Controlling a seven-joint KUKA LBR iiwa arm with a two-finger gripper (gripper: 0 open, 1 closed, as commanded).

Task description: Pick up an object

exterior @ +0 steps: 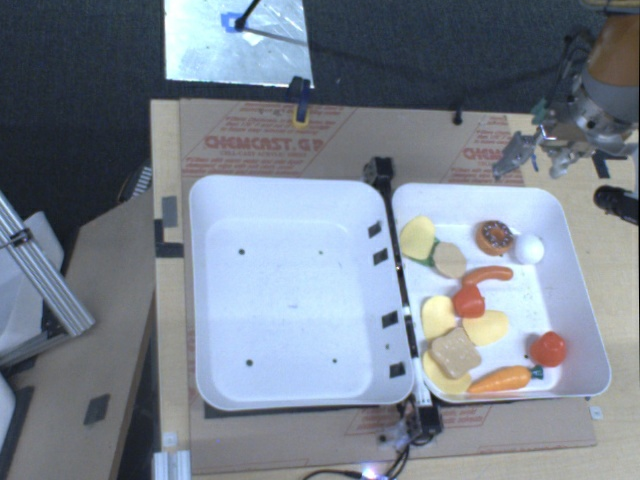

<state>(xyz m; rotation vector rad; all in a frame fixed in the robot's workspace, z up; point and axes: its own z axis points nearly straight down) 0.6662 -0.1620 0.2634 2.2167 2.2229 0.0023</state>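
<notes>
Bench with left bin [290,298] bare, toy food crowding right bin [570,258], pincer [535,158] spread apart beyond its far rim

You see dark carpet [80,68], a shiny metal sheet [238,28] lying on it, and a pale wooden bench [100,268].

Red letters are printed on the brown board [330,133] that lies under the two white bins. Behind the left bin [290,288] the letters read "CHEMCAST G P", written large in one line. Under that line runs a row of much smaller red print, too tiny to read. The same red print shows again on the board behind the right bin [560,268], near the far right corner, but there it is partly cut off and blurry, so I cannot spell it out. More faint red marks sit along the board's near edge, unreadable.
</notes>
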